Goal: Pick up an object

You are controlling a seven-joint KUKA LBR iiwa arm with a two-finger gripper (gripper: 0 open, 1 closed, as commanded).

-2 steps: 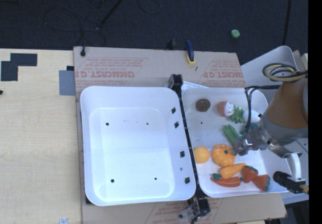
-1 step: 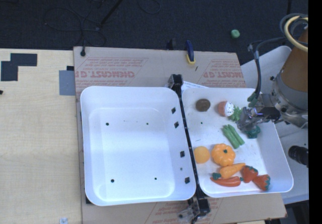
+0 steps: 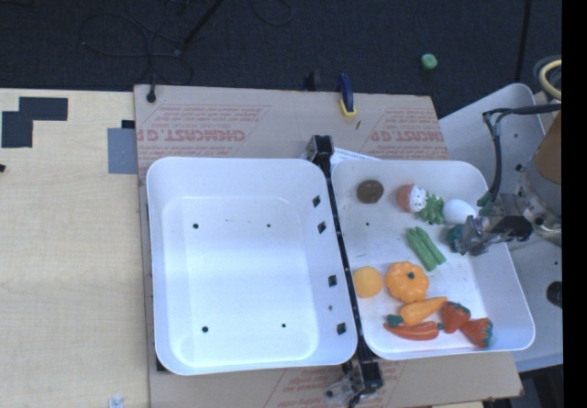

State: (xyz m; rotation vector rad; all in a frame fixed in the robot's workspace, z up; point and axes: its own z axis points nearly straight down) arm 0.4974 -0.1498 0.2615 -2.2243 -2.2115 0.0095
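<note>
The right bin [image 3: 500,292] holds several toy foods: a brown round piece [image 3: 370,191], a reddish and white piece [image 3: 414,199], a white egg-like ball [image 3: 456,210], a green bean pod [image 3: 425,247], an orange ball [image 3: 367,281], a small pumpkin [image 3: 406,281], a carrot [image 3: 422,310], a red chili [image 3: 413,331] and a red strawberry-like piece [image 3: 468,324]. My gripper [image 3: 466,238] hangs low at the bin's right side, just right of the bean pod and below the white ball. Nothing shows between its dark fingers.
The left bin [image 3: 165,214] lies beside the right one, parted by a black hinge strip [image 3: 332,241]. Both rest on cardboard [image 3: 211,126] on a wooden bench. A blue and yellow clamp [image 3: 347,96] sits at the cardboard's far edge. The arm [image 3: 541,204] enters from the right.
</note>
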